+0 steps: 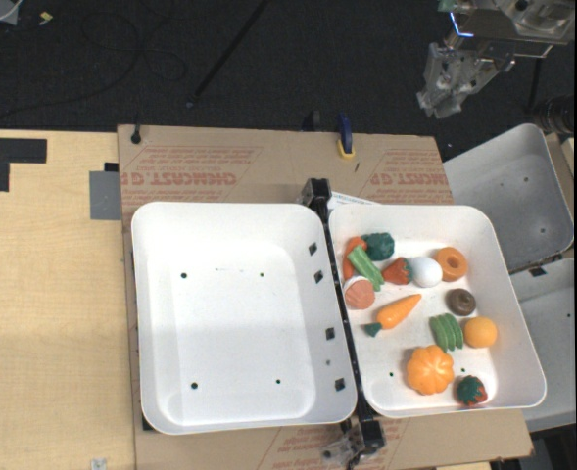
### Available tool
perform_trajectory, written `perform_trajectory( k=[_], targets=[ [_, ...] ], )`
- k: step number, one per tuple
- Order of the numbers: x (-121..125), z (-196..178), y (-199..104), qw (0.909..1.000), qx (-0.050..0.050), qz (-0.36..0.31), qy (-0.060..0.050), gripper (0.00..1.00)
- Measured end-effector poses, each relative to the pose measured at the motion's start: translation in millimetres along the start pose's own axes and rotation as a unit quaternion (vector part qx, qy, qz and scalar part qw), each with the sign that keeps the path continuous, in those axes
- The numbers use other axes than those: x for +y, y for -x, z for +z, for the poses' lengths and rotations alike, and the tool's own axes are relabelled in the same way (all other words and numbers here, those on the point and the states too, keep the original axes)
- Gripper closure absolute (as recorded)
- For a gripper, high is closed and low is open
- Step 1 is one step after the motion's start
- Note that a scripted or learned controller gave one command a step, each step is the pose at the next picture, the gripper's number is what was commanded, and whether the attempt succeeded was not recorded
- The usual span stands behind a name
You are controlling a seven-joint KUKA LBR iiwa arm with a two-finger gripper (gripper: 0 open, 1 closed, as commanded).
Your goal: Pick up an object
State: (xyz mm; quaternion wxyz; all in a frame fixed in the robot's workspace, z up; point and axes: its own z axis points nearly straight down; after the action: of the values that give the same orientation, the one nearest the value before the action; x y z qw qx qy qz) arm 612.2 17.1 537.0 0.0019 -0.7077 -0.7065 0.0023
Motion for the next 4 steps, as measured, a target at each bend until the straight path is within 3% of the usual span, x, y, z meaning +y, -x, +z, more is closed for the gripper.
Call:
perform_trajectory(
  k=[1, 2, 3, 4],
  targets=[
    [-15, 284, -68, 1.0, 0.0, -0.002, -0.006, 1.0],
    [35, 282, -99, 1.0, 0.0, -0.002, 0.003, 1.0],
    [4, 226, -207, 1.0, 0.002, -0.006, 0.004, 1.0],
    [31, 17, -228, 0.9999, 0.002, -0.003, 0.01, 1.0]
  ],
)
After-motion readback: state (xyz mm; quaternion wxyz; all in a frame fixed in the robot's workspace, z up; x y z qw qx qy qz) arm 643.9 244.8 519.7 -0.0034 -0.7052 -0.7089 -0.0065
